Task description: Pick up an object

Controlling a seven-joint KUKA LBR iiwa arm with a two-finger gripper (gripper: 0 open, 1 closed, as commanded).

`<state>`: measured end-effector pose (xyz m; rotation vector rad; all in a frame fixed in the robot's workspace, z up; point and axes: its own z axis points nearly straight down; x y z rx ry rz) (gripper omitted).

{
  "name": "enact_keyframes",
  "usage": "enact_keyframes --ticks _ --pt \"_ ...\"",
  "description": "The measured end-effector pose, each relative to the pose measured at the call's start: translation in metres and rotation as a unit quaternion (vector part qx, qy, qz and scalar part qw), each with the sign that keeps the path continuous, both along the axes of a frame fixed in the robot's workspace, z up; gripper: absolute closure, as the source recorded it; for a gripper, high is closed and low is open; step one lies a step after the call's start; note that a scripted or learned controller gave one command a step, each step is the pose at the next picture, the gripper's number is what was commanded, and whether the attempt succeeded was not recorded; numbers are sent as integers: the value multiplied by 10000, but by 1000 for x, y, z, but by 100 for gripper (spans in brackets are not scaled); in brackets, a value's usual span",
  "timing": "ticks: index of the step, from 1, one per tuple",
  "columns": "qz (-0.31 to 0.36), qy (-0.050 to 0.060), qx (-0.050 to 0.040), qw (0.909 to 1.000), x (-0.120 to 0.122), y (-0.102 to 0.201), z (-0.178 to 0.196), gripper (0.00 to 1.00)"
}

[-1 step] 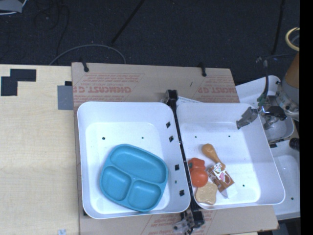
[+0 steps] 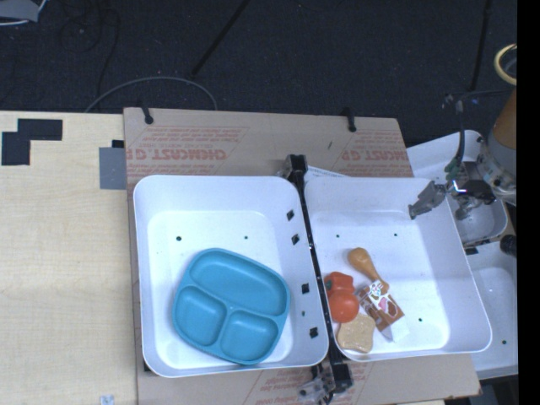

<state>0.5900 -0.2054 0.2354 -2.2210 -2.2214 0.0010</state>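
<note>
Hovering over right bin [image 2: 472, 310] edge.

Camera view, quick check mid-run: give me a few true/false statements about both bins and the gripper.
1. The blue divided plate lies in the left bin. True.
2. The gripper is shut on the red tomato-like item. False: the gripper is over the right bin's upper right corner, apart from the item.
3. The small items cluster at the right bin's lower left. True.
4. The plate is upside down. False: its three compartments face up.
5. The drumstick-shaped piece lies on the plate. False: it is in the right bin.
</note>
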Motion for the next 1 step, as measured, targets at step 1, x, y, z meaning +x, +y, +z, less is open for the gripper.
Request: enact_keyframes --ticks 1 --pt "1 39 15 10000 -2 5 -64 0"
